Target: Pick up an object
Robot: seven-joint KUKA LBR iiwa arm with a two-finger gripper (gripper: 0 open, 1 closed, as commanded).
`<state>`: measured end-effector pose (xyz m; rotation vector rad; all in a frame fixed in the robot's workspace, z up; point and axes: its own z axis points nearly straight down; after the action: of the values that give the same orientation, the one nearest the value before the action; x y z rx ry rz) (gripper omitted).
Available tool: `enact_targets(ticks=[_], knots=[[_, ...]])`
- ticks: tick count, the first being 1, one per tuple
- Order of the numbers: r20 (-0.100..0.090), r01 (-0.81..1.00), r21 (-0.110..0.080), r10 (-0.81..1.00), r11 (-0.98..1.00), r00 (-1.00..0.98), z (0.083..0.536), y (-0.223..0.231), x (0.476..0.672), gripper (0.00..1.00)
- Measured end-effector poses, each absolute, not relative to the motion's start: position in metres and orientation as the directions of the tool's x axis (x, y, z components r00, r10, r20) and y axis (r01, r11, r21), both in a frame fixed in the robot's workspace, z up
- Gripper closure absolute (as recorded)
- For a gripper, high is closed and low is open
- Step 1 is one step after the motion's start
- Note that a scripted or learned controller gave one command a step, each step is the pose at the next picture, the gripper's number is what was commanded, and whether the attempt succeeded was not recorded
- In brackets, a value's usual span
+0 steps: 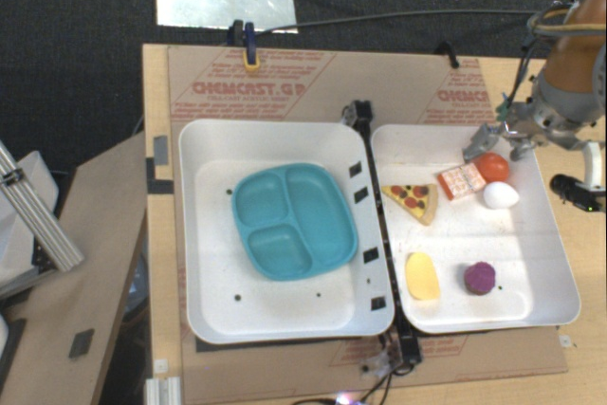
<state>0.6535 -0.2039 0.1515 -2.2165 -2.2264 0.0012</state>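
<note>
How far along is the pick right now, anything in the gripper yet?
Done: the gripper is over the right bin, beside the red tomato. In hand: nothing visibly held. Left: grasping and lifting; pizza slice, white egg, yellow piece and purple piece lie untouched.

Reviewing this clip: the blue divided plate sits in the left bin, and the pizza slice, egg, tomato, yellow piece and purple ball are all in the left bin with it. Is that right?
Not quite. The plate is in the left bin, but the pizza slice, egg, tomato, yellow piece and purple ball lie in the right bin, as the camera view shows.
</note>
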Motion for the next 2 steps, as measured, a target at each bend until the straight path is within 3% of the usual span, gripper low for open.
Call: enact_targets(ticks=[1,2], knots=[[-0.005,1.000,0.011,1.000,0.004,-0.004,0.1282,-0.2018,0.6542,0.00],[-0.005,1.000,0.011,1.000,0.008,-0.008,0.1365,-0.2007,0.6543,1.00]])
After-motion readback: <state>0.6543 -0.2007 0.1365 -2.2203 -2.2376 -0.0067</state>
